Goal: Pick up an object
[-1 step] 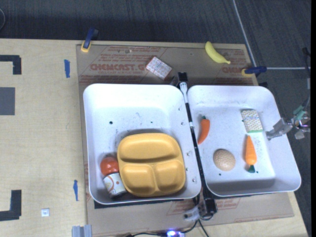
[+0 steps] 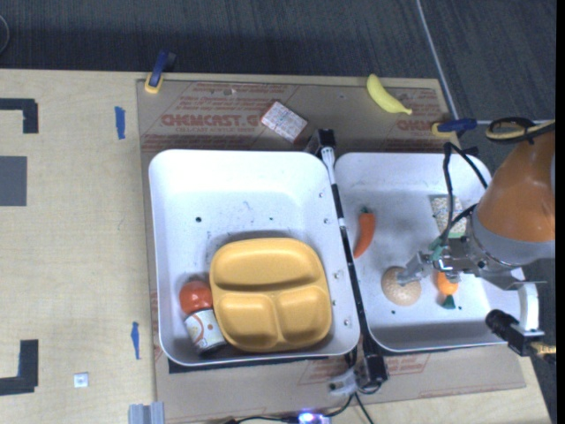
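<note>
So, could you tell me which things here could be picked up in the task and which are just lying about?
Job in hand:
- gripper, in the right bin
- tan ball beneath it
- carrot
- small orange piece
- yellow tray, left bin
- red-topped can

Lying about, outside the bins:
- banana
- patterned block
- blue clamp

The two bins [image 2: 177,184] look like smooth, slightly glossy white plastic — the yellow tray [image 2: 269,290] matt plastic; the bench [image 2: 71,263] is pale wood, the board [image 2: 221,117] cardboard.
</note>
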`<state>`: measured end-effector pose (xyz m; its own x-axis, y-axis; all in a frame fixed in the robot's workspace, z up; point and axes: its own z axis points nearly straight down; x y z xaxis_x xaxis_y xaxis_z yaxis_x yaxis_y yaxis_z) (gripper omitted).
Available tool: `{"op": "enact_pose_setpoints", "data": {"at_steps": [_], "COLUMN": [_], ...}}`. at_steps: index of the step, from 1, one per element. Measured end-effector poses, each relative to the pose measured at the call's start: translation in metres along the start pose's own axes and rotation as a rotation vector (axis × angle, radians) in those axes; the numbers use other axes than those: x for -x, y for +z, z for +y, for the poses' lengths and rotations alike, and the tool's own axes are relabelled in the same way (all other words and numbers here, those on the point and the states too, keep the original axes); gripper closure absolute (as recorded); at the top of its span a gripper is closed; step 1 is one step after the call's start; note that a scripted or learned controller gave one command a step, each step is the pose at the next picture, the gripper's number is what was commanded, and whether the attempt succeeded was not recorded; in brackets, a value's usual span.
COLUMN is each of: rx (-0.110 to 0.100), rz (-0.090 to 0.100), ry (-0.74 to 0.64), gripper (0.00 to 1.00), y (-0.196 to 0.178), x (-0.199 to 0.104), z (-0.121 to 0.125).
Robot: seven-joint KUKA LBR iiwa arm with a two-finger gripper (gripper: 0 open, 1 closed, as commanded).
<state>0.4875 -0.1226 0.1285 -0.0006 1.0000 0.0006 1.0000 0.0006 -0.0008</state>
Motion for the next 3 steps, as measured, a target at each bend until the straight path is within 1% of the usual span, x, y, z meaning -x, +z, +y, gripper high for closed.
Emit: {"op": "enact_pose_setpoints", "data": {"at_steps": [1, 2, 3], "rx": [0.003, 0.006, 0.006], "rz": [0.000, 0.000, 0.000], "ry": [0.001, 0.001, 0.001], "gripper": [0.00, 1.00, 0.00], "y": [0.0426, 0.0326, 0.0327], "x": [-0.0245, -0.0250, -0.0250], "z": [-0.0076, -0.0066, -0.0066]}}
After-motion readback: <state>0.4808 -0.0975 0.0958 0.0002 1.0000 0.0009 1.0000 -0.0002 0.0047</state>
